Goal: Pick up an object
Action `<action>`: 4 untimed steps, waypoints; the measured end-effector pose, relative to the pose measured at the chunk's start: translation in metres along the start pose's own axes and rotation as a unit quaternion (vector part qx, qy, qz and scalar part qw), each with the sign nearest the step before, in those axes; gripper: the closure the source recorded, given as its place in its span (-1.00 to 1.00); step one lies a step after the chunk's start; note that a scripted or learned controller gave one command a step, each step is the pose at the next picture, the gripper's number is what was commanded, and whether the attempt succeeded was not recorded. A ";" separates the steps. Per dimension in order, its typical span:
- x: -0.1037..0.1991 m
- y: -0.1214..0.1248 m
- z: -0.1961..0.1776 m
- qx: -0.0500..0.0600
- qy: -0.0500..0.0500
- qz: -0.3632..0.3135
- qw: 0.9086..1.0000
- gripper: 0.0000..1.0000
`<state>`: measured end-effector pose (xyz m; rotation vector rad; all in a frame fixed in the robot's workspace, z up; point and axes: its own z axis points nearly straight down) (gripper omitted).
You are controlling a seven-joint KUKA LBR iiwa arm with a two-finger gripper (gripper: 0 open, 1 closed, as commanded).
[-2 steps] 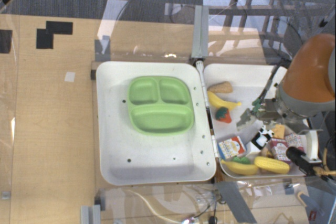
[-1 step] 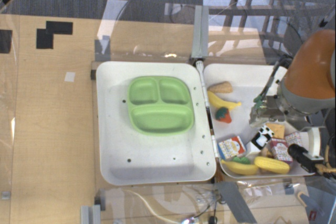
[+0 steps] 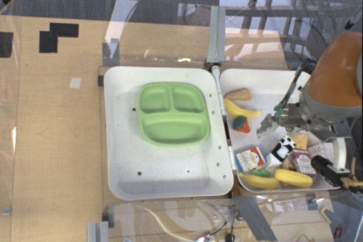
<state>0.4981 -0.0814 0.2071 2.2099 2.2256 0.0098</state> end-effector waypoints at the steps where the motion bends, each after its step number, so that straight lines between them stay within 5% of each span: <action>1: -0.024 -0.012 0.049 0.003 0.000 0.068 0.998 -1.00; 2: -0.060 0.023 0.090 -0.018 -0.008 0.000 1.000 -1.00; 3: -0.105 0.058 0.099 -0.024 -0.007 -0.051 0.998 -1.00; 4: -0.110 0.062 0.082 -0.032 -0.013 -0.050 0.998 1.00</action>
